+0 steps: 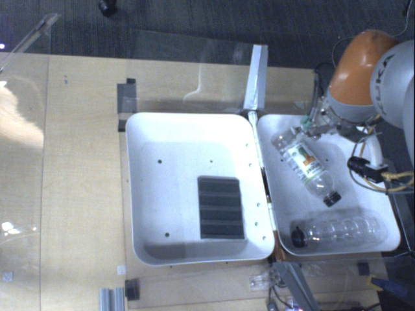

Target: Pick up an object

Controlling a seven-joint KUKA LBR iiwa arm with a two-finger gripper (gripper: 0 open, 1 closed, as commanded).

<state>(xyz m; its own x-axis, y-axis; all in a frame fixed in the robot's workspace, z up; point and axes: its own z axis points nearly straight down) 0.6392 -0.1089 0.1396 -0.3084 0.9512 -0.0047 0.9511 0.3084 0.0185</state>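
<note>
**Arm poised at the far end of the labelled bottle**

Pale wooden bench (71, 193) carries two shallow white bins side by side, dark floor beyond. Nearest the camera, and below the gripper (313, 126) in the frame, a clear ribbed bottle (337, 230) with a dark cap lies along the front wall of the right bin (389, 229). Closer to the gripper, a second clear bottle with a green label (305, 162) lies slanted, its dark cap pointing away from the tool and its base just beneath it. Whether the jaws are apart or together cannot be told; nothing is visibly clamped.

To grasp well, I judge the tool should straddle the labelled bottle across its width, near mid-body, since a smooth round bottle may roll or squirt out.

Well off to the gripper's far side, the left bin (139, 173) holds one dark ridged rectangular block (220, 207).
</note>
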